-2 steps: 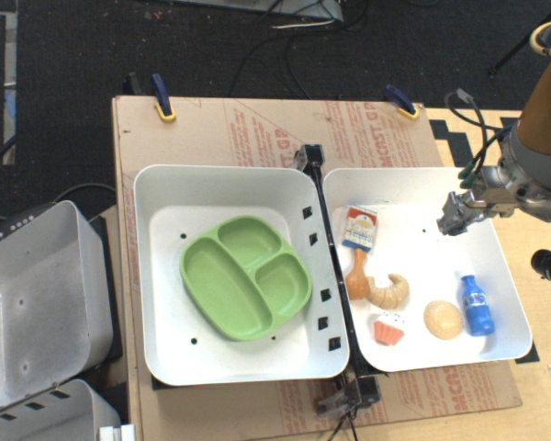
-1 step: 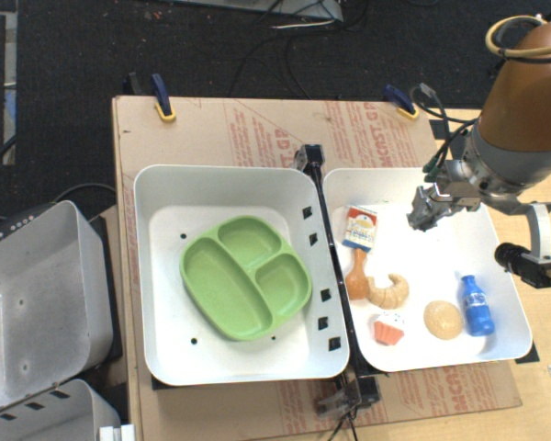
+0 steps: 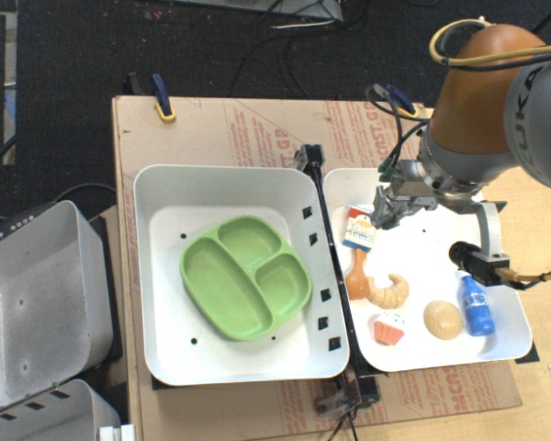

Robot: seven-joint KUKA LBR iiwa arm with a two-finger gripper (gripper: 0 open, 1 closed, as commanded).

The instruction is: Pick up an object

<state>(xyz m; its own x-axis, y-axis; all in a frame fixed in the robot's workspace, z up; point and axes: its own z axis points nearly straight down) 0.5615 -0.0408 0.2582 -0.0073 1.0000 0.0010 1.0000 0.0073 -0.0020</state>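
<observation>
Lying nearest the lower edge of the frame, in the right-hand shallow white bin (image 3: 519, 343), are a small red-and-white toy piece (image 3: 388, 328), a round tan ball-like object (image 3: 443, 320) and a blue plastic bottle (image 3: 477, 307); just above them are sitting a curled tan croissant-shaped toy (image 3: 389, 290) and, touching its left end, an orange bottle-shaped piece (image 3: 357, 278). Filling the middle of the left-hand white bin (image 3: 156, 246) is a green three-compartment plastic tray (image 3: 245, 277). Farther up, against the right bin's left wall, a small white carton with red and blue print (image 3: 358, 229) is lying just beside the grey two-finger gripper (image 3: 386, 211), which is hanging low over the bin's upper left part. How its fingers are set I cannot tell, and nothing is showing between them. By my judgement the arm is sitting in the approach step, with no object lifted yet. The carton is looking like the likeliest target; the next move is calling for centring over it, clear of the wall, then descending and closing
</observation>
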